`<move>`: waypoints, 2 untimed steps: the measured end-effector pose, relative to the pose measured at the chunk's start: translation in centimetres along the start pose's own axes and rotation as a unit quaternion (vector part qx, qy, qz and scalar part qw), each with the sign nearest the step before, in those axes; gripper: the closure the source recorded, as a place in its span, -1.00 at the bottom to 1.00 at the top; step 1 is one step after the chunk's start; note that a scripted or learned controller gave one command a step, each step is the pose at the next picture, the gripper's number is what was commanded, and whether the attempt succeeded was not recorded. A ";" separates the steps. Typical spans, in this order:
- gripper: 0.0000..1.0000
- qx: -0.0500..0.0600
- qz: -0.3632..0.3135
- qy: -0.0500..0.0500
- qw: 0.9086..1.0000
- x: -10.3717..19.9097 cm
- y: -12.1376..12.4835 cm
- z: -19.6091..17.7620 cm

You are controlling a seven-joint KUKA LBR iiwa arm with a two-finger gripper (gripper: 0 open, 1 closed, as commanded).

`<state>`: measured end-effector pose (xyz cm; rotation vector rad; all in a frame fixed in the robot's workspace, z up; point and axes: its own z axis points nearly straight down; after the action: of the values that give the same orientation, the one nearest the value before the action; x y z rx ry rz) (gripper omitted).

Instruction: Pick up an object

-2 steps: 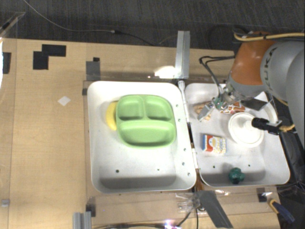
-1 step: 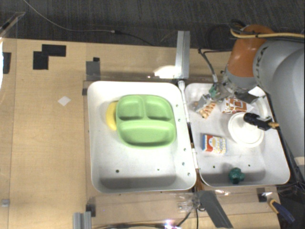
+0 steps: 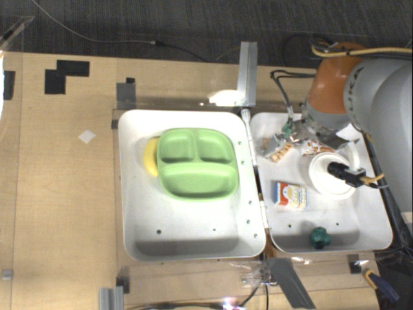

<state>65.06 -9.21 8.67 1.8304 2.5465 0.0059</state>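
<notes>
The end effector (image 3: 292, 132) reaches into the right white bin (image 3: 371, 234) at its far left corner, over small brown and white pieces (image 3: 279, 151); its grip state cannot be told. Nearby lie a white cup (image 3: 329, 173), a blue-orange card packet (image 3: 290, 196) and a dark green lump (image 3: 319, 237). A green divided plastic tray (image 3: 196, 163) fills the left bin (image 3: 181, 237), covering a yellow object (image 3: 150, 157).

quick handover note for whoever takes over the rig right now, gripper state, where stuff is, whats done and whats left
Gripper: low at the far end of the right white bin, grip unconfirmed.
Right bin: small white box with blue and orange print, dark green round object, white cup-like piece, small scattered bits.
Left white bin: green divided plastic tray over a yellow object.
Done: nothing visibly lifted.
Left: pick up an object.
</notes>
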 end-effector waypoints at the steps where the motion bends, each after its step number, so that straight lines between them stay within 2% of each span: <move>1: -1.00 0.000 0.000 0.000 1.000 0.0 0.0 0.0; 2: 1.00 -0.003 -0.002 -0.001 1.000 0.0 0.2 -1.2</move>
<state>65.26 -9.17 9.91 1.8229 2.5455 0.0106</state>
